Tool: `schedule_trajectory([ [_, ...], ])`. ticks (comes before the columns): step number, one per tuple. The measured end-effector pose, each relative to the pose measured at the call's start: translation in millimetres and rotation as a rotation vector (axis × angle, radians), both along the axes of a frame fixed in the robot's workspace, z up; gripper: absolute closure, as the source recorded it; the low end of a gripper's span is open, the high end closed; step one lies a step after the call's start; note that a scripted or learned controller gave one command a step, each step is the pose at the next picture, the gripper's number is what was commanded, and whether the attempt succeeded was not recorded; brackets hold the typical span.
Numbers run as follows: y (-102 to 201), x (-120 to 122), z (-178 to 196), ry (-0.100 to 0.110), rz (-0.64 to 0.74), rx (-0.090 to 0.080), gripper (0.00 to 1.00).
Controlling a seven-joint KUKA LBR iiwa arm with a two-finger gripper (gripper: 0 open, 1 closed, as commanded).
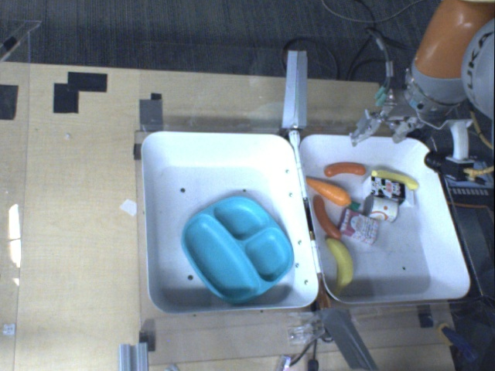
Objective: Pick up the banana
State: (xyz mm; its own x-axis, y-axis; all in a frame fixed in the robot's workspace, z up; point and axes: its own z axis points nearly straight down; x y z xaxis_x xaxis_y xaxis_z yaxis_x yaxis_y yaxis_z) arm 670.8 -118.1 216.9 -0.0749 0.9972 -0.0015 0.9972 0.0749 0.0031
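The banana (340,262) lies near the front-left corner of the right bin (433,273), a red sausage (325,217) just behind it. The left bin (166,230) carries a blue divided plate (237,247). Both bins sit on a pale wooden desk (69,207). The pincer (384,126) hangs over the right bin's back rim, fingers apart, holding nothing.

Glossy plastic tray (232,253); smooth white bins (166,284); wooden bench (69,230).
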Motion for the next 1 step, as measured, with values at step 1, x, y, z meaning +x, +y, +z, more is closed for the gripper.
schedule_trajectory([
  [1,21.5,-37.6,100.4,-0.007,0.0,0.0,0.0],
])
